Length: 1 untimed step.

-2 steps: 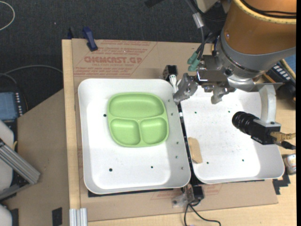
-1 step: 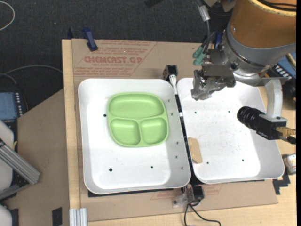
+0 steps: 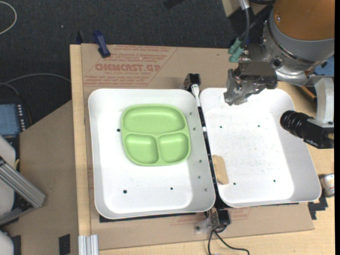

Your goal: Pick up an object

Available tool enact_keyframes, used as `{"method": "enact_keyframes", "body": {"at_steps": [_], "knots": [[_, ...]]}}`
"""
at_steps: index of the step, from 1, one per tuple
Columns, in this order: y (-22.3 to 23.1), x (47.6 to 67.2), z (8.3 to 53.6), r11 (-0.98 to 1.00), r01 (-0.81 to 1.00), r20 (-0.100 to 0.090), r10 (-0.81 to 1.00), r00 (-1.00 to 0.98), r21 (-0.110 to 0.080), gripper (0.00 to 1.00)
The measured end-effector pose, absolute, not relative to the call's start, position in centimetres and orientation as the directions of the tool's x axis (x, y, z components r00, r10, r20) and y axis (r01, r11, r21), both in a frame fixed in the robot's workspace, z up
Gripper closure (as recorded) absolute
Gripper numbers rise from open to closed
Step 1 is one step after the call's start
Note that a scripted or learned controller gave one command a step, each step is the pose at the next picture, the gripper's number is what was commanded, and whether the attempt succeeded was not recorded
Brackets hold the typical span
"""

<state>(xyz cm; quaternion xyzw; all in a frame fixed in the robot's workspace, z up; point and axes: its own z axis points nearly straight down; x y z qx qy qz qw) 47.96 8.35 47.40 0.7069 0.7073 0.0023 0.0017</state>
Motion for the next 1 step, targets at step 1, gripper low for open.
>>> {"method": "enact_keyframes", "body": {"at_steps": [1], "knots": [[8.91,47.88,42.09,-0.001,1.000,-0.001,1.000,0.001,-0.008,1.00]]}}
